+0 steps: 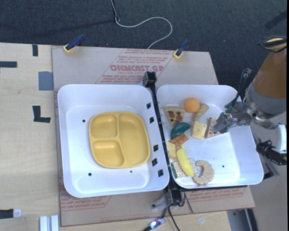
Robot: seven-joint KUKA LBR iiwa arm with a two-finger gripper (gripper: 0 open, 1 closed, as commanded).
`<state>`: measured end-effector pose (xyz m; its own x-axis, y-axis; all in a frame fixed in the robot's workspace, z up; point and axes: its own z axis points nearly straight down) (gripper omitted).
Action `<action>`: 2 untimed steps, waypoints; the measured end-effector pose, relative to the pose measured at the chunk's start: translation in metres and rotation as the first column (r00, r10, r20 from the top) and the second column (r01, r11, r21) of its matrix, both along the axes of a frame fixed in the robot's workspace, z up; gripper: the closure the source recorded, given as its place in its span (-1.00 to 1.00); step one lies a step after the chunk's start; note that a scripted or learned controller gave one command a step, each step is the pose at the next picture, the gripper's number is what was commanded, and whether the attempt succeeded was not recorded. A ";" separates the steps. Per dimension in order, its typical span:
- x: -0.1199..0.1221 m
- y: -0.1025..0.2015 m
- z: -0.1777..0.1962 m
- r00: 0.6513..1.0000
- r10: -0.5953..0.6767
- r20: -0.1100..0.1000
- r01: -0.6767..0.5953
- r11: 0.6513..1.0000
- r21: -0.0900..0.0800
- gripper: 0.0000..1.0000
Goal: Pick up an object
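My hand [220, 124] sits low in the right bin [241, 162], beside the cheese wedge [199, 129]; finger state I cannot tell. Approach step, I judge; next, close squarely on one piece.

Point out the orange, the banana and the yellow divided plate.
orange [192, 104]: camera view, middle of the fruit.
banana [184, 161]: camera view, middle of its length.
yellow divided plate [119, 139]: camera view, ridge where its compartments meet.
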<state>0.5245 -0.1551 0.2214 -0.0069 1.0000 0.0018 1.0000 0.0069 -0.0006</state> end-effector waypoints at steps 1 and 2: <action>0.050 0.030 -0.007 1.000 -0.001 0.002 0.001 1.000 -0.002 1.00; 0.088 0.065 -0.011 1.000 -0.001 0.001 0.001 1.000 -0.001 1.00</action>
